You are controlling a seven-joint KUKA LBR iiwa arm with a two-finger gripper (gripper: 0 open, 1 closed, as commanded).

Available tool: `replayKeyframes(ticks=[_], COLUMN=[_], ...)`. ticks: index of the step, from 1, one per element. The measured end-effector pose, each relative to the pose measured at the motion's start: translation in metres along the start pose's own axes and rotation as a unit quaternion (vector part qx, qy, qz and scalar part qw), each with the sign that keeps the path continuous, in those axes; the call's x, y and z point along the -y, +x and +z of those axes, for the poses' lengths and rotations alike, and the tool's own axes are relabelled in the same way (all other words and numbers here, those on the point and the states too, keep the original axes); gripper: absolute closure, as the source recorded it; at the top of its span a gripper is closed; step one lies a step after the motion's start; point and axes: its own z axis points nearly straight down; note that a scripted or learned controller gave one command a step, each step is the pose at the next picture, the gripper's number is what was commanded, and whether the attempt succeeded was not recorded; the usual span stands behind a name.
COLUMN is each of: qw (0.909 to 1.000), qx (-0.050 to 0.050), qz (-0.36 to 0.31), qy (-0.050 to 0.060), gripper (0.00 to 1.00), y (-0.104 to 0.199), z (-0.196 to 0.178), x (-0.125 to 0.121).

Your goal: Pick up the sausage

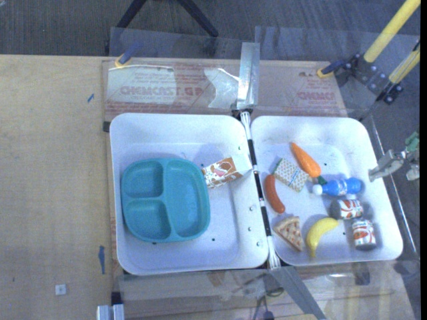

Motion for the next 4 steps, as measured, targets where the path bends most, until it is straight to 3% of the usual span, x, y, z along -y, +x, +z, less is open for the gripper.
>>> replayKeyframes(ticks=[1,2,3,4], qw=[0.8963,0.9812,0.9815,0.9997], qx=[0.001,0.001,0.002,0.002], qz=[0.444,0.193,0.191,0.023], qy=[0.000,-0.001,-0.002,-0.002], gripper=[0.00,0.00,1.00,1.00], y=[0.017,0.065,0.066,0.038], z=[-0.072,-0.145,-0.155,-0.157], x=[-0.005,0.018,0.016,0.018])
